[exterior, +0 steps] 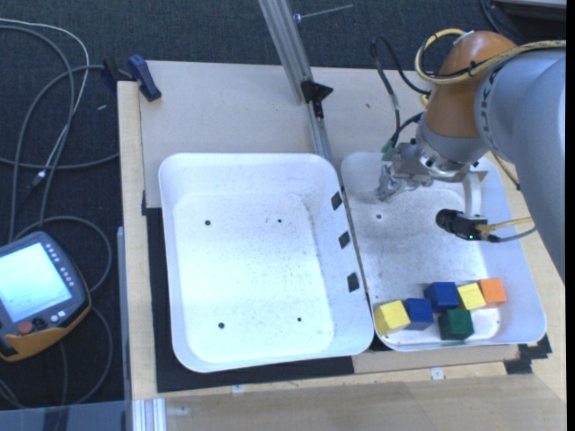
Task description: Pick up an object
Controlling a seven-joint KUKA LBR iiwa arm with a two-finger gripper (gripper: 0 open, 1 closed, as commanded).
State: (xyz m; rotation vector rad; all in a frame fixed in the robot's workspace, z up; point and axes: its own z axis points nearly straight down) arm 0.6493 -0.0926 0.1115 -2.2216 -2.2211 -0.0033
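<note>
Hovering gripper (388,189) at right bin's (519,329) far end, fingers' spread unclear, coloured blocks (442,308) clustered well apart, near corner.

Dark grey carpet floor (207,16) around a light wooden bench (225,106). Loose cables (54,106) trailing across the floor at 9 o'clock. Handheld control pendant (36,294) with lit screen lying at 8 o'clock. Slanted aluminium post (287,43) rising from bench centre toward 12 o'clock. Blue clamp (144,76) at the bench's 11 o'clock corner. Even, diffuse overhead lighting with soft shadows.
</note>
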